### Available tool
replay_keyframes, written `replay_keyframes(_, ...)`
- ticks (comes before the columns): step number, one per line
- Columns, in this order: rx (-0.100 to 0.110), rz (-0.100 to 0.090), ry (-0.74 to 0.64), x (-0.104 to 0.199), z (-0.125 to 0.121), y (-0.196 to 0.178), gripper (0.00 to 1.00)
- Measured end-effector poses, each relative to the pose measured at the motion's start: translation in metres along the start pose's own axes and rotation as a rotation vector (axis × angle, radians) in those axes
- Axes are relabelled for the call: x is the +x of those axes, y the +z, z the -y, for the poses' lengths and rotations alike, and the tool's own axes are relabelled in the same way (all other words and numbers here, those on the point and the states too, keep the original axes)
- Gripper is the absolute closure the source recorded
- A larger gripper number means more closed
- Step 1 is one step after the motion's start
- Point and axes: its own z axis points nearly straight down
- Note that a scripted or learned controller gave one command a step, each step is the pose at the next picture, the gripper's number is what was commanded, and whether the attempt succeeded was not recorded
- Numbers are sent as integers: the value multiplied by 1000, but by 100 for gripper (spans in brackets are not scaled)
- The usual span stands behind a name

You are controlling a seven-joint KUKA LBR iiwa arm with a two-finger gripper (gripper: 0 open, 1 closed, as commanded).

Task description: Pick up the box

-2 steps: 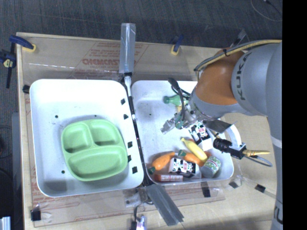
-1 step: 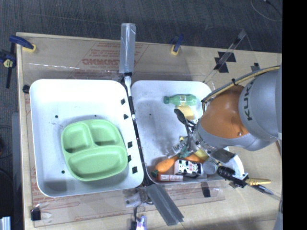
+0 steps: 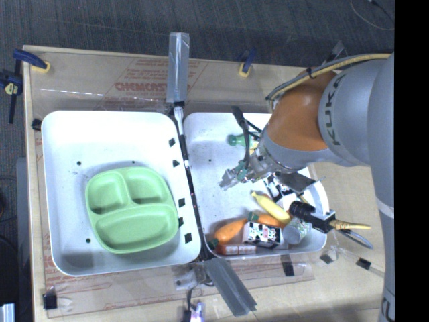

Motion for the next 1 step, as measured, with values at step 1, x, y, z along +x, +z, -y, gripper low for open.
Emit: replay_keyframes(1, 2, 0, 28, -61, 34, 94, 100)
